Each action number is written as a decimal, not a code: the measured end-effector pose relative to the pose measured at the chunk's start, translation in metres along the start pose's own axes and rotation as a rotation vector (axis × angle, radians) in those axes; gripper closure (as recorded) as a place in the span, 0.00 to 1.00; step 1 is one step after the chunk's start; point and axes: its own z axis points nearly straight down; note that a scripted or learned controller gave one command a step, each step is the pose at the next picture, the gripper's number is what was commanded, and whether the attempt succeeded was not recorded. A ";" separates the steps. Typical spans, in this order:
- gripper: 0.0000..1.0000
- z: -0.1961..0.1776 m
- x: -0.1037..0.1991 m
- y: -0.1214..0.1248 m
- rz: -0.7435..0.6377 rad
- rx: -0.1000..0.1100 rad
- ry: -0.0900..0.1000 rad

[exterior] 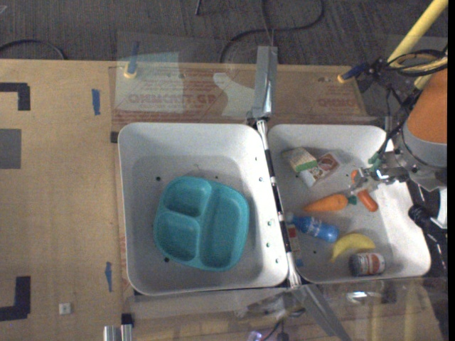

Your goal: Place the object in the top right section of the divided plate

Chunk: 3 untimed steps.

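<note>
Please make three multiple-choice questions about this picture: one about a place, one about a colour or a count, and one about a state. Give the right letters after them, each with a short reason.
1. Where is the plate?
A. In the left bin
B. In the right bin
C. On the bench outside the bins

2. What colour is the plate?
A. White
B. Teal
C. Orange

3. What lies in the plate's sections?
A. A banana
B. A can
C. Nothing

Answers:
1 A: the plate sits on the floor of the left bin.
2 B: it is teal against the white bin.
3 C: all three sections show bare teal; the banana, can, carrot, bottle and carton all lie in the right bin, where the tool is, by the carrot.
</note>
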 end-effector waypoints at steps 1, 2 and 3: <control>1.00 -0.057 0.074 0.017 -0.032 0.000 0.000; 1.00 -0.049 0.152 0.010 -0.216 0.003 0.002; 1.00 -0.019 0.237 0.052 -0.360 -0.001 0.001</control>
